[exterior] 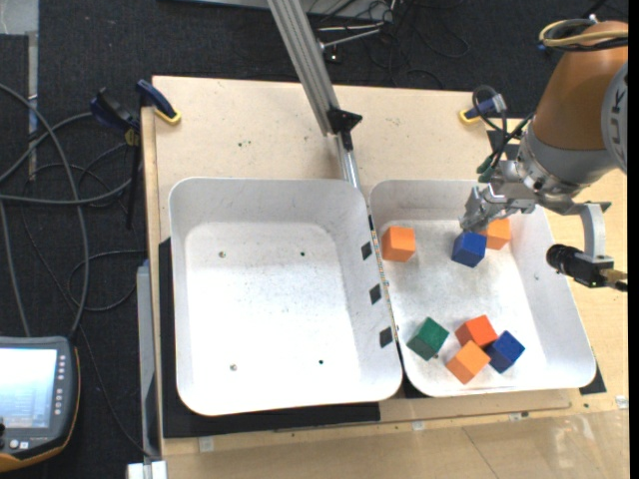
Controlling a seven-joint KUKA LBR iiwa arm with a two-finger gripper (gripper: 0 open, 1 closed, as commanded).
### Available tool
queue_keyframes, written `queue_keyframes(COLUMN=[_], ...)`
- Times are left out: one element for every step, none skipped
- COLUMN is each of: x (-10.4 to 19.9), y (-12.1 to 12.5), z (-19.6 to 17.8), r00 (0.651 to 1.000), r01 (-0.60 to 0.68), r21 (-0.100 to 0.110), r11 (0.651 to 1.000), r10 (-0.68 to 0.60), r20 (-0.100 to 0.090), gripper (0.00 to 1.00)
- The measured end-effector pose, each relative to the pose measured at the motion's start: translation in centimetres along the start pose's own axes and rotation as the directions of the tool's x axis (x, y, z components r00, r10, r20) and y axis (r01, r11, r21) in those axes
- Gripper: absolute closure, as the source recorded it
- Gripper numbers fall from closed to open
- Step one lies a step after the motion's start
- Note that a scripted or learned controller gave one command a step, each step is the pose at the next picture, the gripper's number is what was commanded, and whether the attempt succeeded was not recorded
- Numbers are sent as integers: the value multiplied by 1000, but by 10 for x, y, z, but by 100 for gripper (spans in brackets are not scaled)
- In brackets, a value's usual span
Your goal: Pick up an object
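Note:
The right bin [559, 307] holds several cubes. A blue cube [468, 248] lies near its back, with an orange cube [498, 234] touching it on the right. My gripper [480, 216] hangs just behind and above these two, partly covering the orange one. Nothing is visibly between its tips. Another orange cube [398, 242] sits apart to the left.
At the front of the right bin, a green cube [429, 337], a red-orange cube [478, 329], an orange cube [466, 362] and a blue cube [506, 350] cluster together. The left bin [200, 218] lies alongside. A metal pole [305, 53] slants over the bench's back.

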State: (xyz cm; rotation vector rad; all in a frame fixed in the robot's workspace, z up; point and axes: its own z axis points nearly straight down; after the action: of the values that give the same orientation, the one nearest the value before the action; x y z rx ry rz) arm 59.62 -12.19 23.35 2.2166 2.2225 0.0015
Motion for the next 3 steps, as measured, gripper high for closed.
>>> queue_keyframes(x=[57,106,153], y=[-4,-7,-8], z=[10,-1,1], r00=[1000,1000,1000], r01=[5,6,5], r21=[4,1,3], r11=[1000,1000,1000], r10=[-5,-6,-5], r20=[-3,-3,-2], gripper=[100,100,100])
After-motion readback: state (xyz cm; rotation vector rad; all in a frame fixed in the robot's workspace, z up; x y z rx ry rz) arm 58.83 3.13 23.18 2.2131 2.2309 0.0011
